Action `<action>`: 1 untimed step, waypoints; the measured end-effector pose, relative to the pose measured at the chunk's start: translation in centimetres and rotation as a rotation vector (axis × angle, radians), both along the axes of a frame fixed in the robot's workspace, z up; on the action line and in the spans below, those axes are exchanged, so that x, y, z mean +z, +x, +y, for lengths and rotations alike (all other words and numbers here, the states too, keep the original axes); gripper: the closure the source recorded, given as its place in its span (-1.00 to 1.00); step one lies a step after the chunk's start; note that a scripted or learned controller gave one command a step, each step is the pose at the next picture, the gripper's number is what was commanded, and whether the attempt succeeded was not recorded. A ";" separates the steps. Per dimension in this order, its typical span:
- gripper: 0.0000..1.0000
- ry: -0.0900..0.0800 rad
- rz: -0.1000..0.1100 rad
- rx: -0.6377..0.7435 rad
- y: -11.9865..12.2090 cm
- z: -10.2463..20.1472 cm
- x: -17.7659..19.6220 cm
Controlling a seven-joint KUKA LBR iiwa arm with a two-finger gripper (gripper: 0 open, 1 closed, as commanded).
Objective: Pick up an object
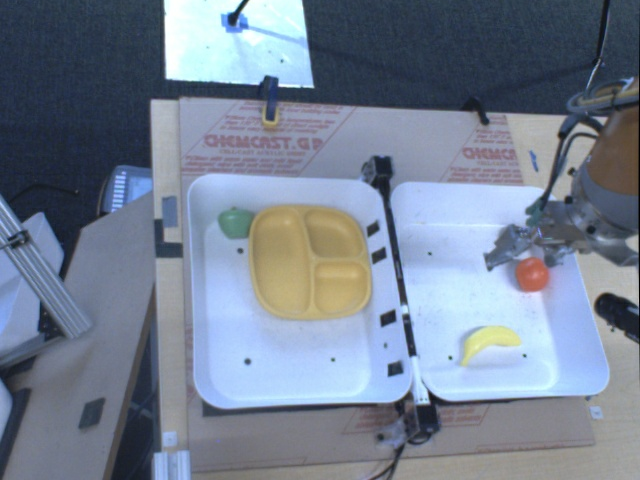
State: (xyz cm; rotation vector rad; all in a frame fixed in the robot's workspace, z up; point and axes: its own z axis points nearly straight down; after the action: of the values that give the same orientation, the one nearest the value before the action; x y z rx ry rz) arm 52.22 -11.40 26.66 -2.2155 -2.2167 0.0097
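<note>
Red ball (532, 274) in right bin (440, 298), near far-right wall. Looks smooth, light, rigid; likely rolls, so pinch across its middle. Gripper (512, 248) just above-left of it, grasping nothing; finger spread unclear. 1 banana (489, 342) nearer front.

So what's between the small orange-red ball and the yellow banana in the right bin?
Nothing: bare white bin floor separates the orange-red ball from the yellow banana in the camera view.
</note>
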 end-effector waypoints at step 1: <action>-1.00 -0.001 -0.012 0.003 0.2 0.0 0.6</action>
State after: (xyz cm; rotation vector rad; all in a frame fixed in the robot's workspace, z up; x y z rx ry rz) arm 52.42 -11.36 27.23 -2.2190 -2.2263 -0.0015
